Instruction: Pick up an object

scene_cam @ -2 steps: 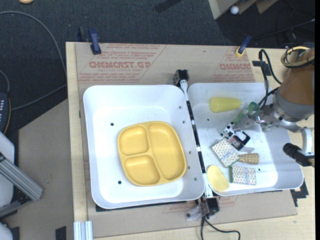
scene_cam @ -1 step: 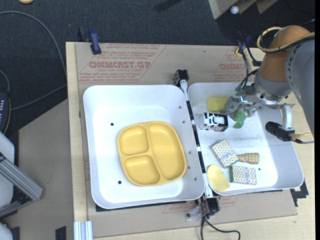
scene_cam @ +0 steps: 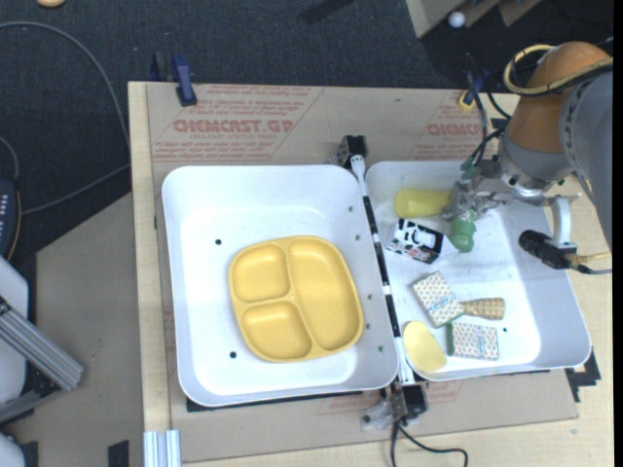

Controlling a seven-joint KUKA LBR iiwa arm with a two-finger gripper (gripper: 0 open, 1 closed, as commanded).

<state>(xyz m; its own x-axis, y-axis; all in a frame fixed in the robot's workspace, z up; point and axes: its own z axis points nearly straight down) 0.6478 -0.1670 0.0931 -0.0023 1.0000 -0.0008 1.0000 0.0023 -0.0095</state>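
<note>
The gripper [scene_cam: 465, 205] hangs low over the far part of the right bin [scene_cam: 555, 305], and a small green object [scene_cam: 461, 233] sits right at its tip. How far apart the fingers stand cannot be told, since the wrist and its metal fittings cover them, nor whether the green piece is between them or only beneath them.

The main risk, as I judge it, is a miss or a partial pinch: the green object is small and rounded, so it may squirt sideways if the fingers close off-centre. It also lies just beside a yellow rounded block [scene_cam: 421, 202] to its left and near a black-and-white patterned object [scene_cam: 419, 240], so a wide approach may nudge or catch a neighbour instead. The bin's far wall is close, which leaves little room to correct.

The green object looks smooth and slightly glossy, a pale leaf-green, taller than it is wide, probably light plastic. Nearer in the same bin lie a checkered wafer-like piece [scene_cam: 436, 298], a tan waffle-textured piece [scene_cam: 483, 308], a patterned green-edged card [scene_cam: 475, 341] and a pale yellow disc [scene_cam: 423, 347], all well apart from the gripper. The left bin [scene_cam: 195, 222] holds a yellow divided tray [scene_cam: 295, 297].
</note>
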